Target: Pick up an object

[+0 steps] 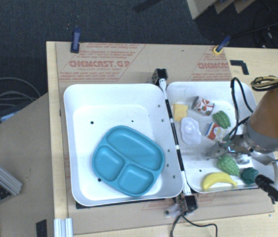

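The right bin (194, 168) holds several small items: a yellow block (180, 111), a small can (203, 105), a green pepper (222, 118), a clear plastic cup (190, 131), a red and white packet (214, 131), a bumpy green vegetable (228, 165), a dark green piece (249, 175) and a yellow banana (218, 180). My gripper (224, 149) is low in this bin, just above the bumpy green vegetable and right of the clear cup. The arm's wrist hides the bin's right side.
The left bin (80, 102) contains a blue divided plate (127, 159). A black divider clip (159, 75) sits between the bins at the back. Cables lie on the floor at far left.
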`<state>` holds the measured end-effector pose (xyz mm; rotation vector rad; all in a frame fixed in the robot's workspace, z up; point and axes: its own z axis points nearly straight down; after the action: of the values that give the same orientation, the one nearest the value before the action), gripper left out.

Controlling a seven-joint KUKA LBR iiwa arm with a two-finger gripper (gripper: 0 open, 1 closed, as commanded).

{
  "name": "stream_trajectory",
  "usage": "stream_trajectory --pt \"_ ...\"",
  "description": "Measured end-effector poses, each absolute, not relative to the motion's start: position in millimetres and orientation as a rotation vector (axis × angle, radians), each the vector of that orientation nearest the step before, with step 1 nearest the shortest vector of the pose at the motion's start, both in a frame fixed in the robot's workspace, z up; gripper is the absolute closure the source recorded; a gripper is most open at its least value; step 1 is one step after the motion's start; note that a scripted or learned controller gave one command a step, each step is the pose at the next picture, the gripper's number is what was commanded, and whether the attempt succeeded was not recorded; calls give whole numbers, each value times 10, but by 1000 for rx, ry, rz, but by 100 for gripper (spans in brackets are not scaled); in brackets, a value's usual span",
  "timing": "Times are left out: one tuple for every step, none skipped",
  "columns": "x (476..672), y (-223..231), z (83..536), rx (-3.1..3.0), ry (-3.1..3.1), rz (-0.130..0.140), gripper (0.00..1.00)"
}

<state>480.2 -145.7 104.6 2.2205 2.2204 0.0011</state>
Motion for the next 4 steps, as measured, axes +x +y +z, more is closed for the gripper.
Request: stream_trajectory --pt "5418 -1264 845 2220 2223 1 0" --pt "6155 -1515 852 2220 2221 0 0" --pt "4830 -1047 838 2224 2223 -2 0" --pt "4789 -1685 844 2222 2218 -1 0"
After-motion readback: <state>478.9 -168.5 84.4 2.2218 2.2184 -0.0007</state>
